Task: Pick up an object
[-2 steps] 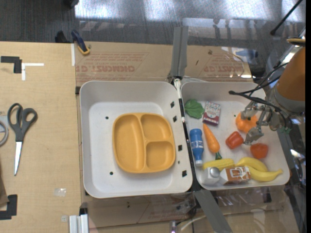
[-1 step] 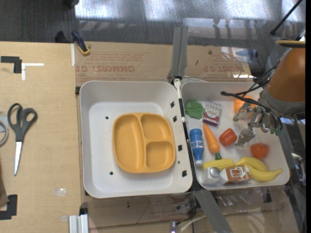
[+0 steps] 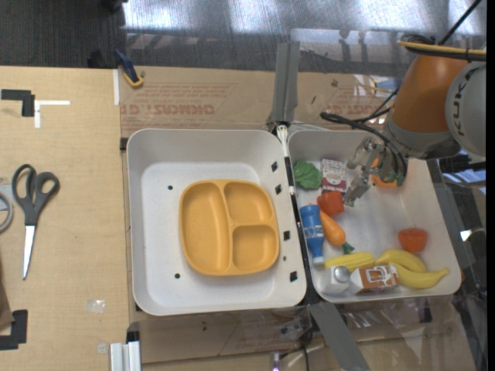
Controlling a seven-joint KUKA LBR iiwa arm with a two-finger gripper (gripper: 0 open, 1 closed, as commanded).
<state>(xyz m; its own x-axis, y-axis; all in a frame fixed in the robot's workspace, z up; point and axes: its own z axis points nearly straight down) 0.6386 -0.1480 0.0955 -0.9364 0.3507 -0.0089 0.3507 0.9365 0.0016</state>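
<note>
- The hand (image 3: 362, 178) hangs low in the right bin (image 3: 441, 230), near its back wall; the nearest likely pick is the small white-and-red packet (image 3: 333, 173), just to the hand's left, lying flat on the bin floor.
- The hand's 2 fingers look spread a little, with nothing visible between them, so it appears to be holding nothing; the slant of the view makes the exact gap hard to judge.
- An orange item (image 3: 387, 178) sits just behind the hand, partly hidden by the wrist, so its shape cannot be told.
- A red piece (image 3: 330, 202) lies just below the packet, a green lump (image 3: 307, 175) to its left, and a carrot (image 3: 332, 228) beside a blue bottle (image 3: 311, 230).
- Along the front wall crowd a banana (image 3: 421, 269), a small carton (image 3: 377, 278) and a corn cob (image 3: 349, 260); a second red piece (image 3: 413, 239) sits apart.
- The loose scatter probably leaves the fingers room around the back items; the front cluster looks harder.
- The left bin (image 3: 147, 222) carries a yellow tray (image 3: 229, 226) with 3 sections.
- Scissors (image 3: 32, 207) lie on the tabletop (image 3: 69, 284), well apart.
</note>
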